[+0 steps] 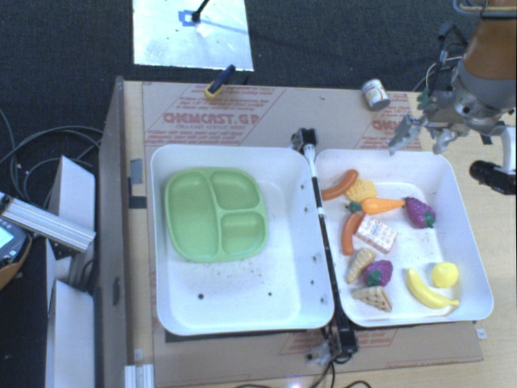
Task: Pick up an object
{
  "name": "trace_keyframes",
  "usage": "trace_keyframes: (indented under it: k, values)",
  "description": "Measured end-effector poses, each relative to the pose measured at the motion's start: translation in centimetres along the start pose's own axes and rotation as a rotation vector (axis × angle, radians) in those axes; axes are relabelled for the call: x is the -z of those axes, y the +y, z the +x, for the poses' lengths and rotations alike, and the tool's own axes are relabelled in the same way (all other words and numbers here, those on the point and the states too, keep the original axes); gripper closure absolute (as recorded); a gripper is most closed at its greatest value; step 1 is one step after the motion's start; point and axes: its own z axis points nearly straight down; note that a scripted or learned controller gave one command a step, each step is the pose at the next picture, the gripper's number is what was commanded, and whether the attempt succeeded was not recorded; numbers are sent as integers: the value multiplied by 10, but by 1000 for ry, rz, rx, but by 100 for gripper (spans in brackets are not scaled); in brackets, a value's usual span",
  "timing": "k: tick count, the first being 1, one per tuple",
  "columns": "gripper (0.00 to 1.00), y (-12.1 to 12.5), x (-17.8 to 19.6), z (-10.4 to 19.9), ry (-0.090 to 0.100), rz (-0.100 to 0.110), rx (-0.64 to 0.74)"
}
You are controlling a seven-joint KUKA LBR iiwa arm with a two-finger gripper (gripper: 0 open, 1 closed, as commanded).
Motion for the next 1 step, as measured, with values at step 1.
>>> trace_keyframes:
  k: [1]
  values:
    - [0, -10, -184, 36, 1, 3, 1]
